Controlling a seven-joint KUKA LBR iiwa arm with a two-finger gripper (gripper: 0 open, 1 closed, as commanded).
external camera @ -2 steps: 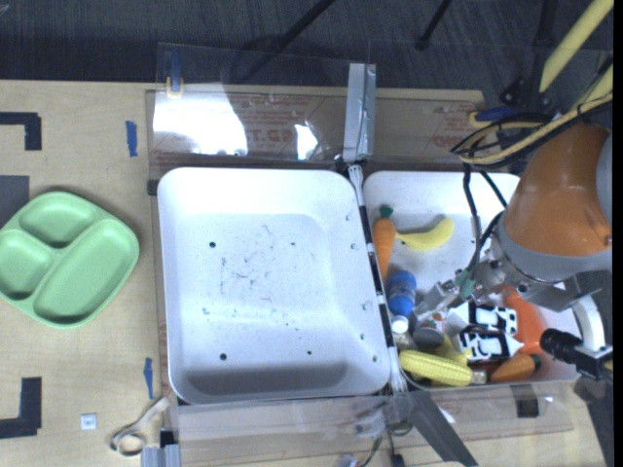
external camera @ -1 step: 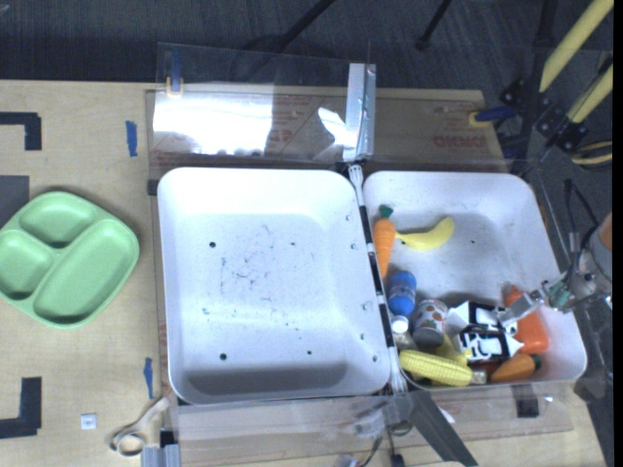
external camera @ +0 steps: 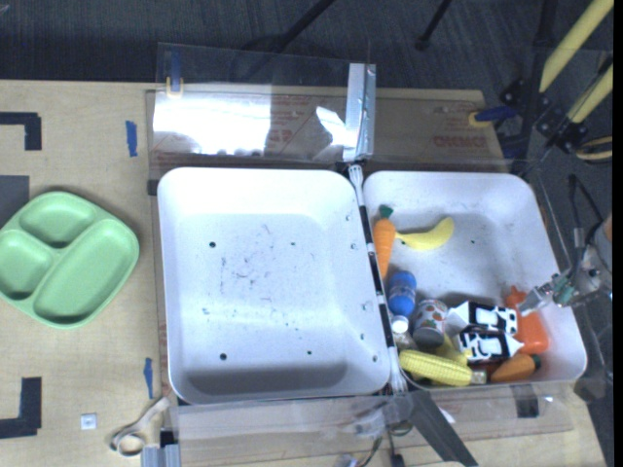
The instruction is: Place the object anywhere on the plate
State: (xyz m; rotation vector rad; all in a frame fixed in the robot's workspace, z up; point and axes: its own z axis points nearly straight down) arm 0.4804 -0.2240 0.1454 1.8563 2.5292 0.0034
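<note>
Legible text and markings: none.
Reddish print on the cardboard panel [external camera: 458,129] behind the bins is too blurred to read.

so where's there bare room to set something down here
The left bin floor is bare wall to wall. The green plate on the bench has all three wells free. In the right bin, only the back strip past the banana is open; its front is crowded: carrot, corn, toys.
</note>
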